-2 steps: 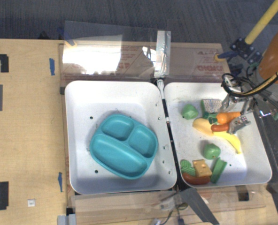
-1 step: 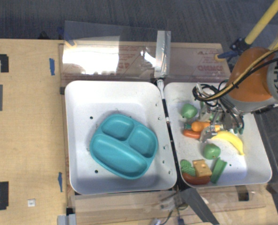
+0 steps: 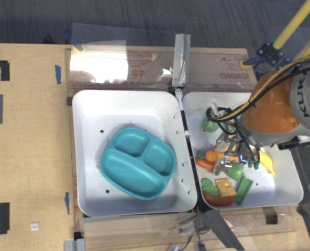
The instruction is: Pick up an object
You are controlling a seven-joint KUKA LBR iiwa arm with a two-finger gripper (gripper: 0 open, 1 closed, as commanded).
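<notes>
Grasp approach step: the hand (image 3: 233, 158) is low in the right shallow white bin (image 3: 286, 192) over the orange carrot-shaped toy (image 3: 210, 156). Can't tell its state. Next move needs a confirmed grip, then a lift.

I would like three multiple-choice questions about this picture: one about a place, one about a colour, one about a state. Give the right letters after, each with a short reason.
1. Where does the divided plate lie?
A. in the left bin
B. in the right bin
C. on the wooden bench outside the bins

2. What colour is the divided plate?
A. red
B. teal
C. yellow

3. How does the divided plate lie?
A. upside down
B. standing on its edge
C. flat, with its compartments facing up

Answers:
1. A: the plate rests on the floor of the left bin, while the small toy foods and the gripper are in the right bin.
2. B: its whole surface is teal.
3. C: its three hollow compartments are open to the camera.
</notes>
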